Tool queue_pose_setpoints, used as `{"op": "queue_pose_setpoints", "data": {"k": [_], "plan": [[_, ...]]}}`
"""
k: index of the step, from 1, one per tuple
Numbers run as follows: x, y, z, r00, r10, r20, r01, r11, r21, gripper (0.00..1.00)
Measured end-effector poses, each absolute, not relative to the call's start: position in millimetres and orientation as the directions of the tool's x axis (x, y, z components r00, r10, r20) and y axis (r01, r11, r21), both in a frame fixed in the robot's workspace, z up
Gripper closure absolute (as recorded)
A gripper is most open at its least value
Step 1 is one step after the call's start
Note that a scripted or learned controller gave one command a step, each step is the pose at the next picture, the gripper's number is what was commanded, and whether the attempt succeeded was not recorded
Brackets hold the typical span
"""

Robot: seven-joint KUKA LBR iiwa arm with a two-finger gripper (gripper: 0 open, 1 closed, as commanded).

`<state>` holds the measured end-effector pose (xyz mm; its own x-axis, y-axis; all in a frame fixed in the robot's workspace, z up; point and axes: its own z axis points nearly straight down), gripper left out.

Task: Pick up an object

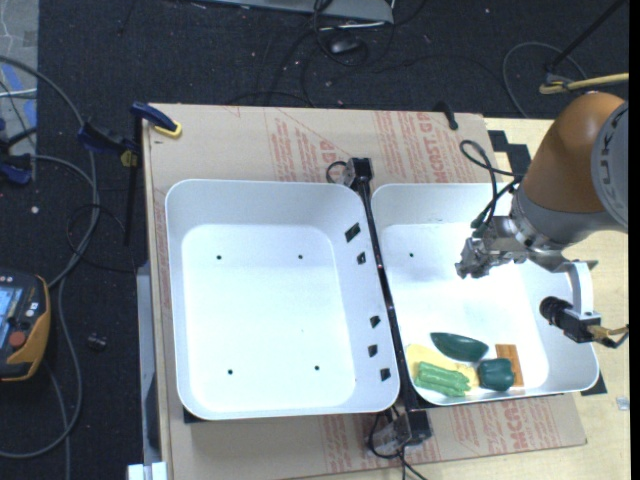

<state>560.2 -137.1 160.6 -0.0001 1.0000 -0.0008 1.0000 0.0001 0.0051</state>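
Camera view puts my pincer (473, 260) above the right bin (440, 208); whether it is open, I cannot tell. That green ridged toy (441, 378) looks light and firm, so I would pinch across its narrow middle.

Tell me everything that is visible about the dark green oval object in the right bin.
The dark green oval object is smooth and slightly glossy, like plastic or rubber, pointed toward its left end. It lies flat on the floor of the right bin, near the front wall, in a small cluster. A yellow piece shows at its lower left edge, the light green ridged object lies just in front, and the teal block to its right. The gripper hangs well behind it, apart.
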Motion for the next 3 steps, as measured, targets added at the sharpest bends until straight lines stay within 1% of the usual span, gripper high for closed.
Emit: {"op": "queue_pose_setpoints", "data": {"k": [1,2,3], "plan": [[553.0,-135.1,207.2,0.000,1.000,-0.001,1.000,0.000,0.004,1.00],[552.8,-134.6,269.9,-0.001,1.000,-0.001,1.000,0.001,0.006,1.00],[556.1,-84.6,273.4,-0.005,1.000,0.001,1.000,0.005,0.000,1.00]]}}
